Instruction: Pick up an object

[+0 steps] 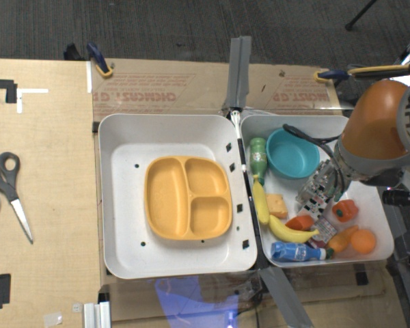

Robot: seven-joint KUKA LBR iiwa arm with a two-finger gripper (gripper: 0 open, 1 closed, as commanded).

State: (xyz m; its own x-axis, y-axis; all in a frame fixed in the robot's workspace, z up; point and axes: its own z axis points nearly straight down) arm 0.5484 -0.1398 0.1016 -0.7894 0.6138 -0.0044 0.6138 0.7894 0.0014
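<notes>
Currently we find the claw [319, 195] low in the right bin [385, 214], at the right centre of the frame, directly over the cluttered toy food. Its finger spacing is lost against the clutter, so we cannot tell how far open it is, nor whether anything is gripped.

Candidate objects all lie in the right bin. A yellow banana [285, 229] curves along the lower middle, touching a red piece [300, 221] just under the claw. A red pepper [345, 210] lies just right of the claw, with an orange fruit [363, 241] below it. A blue bottle [297, 253] rests against the bottom wall. A teal bowl [293, 154] and a green bottle [258, 155] occupy the upper part.

We judge these items to be light, rigid plastic with smooth, somewhat slippery skins. The banana should be taken across its narrow middle; rounded fruit may roll out of a pinch.

The left bin [116, 203] carries a yellow divided plate [188, 198]. The arm [376, 125] hides part of the right bin's upper right corner.
</notes>
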